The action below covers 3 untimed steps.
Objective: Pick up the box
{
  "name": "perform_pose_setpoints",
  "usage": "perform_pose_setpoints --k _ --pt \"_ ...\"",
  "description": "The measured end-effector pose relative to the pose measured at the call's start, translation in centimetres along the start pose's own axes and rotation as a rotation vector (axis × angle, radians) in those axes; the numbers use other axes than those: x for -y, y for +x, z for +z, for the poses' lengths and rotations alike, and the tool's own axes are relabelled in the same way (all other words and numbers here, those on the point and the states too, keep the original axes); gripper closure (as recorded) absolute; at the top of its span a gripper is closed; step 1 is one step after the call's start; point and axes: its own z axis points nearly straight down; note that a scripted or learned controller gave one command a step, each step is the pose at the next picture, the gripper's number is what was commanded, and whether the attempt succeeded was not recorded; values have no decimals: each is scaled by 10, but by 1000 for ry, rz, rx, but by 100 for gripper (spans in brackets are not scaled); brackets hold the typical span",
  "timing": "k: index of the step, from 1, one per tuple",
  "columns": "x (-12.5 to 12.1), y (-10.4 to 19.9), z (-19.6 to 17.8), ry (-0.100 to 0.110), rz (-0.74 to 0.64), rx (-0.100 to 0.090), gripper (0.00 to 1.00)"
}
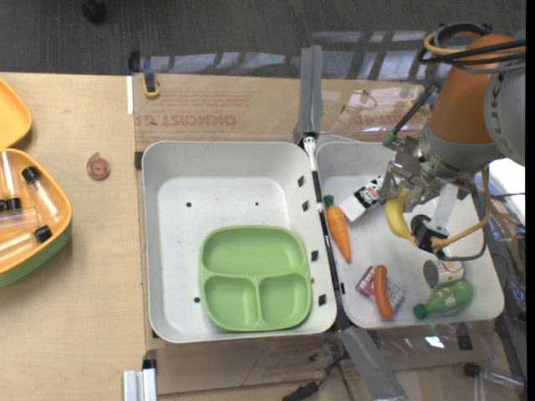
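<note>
A green 3-part tray [255, 278] lies in the left bin [167, 224]. In the right bin [493, 299], a small box [363, 200] sits beside a carrot [338, 230]. The arm bends down from the right; its gripper [399, 192] possibly pinches the box's right end.

This is a robot lab or test room. A grey and orange arm [468, 98] trailing loose cables reaches over a wooden bench [75, 324] holding 2 white bins [167, 249] fixed side by side on printed cardboard [201, 115]. Toy food lies in the right bin. Orange trays [29, 224] of small vials [21, 211] sit at the left, and dark office carpet [209, 15] covers the floor.
</note>
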Motion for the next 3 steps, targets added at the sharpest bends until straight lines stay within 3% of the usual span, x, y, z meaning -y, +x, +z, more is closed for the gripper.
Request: perform_pose_setpoints --k 1,2,3 --pt "-98 2 44 -3 -174 0 100" --pt "-11 30 18 -3 -394 -1 100" --pt "-46 53 -55 -4 -40 1 100"
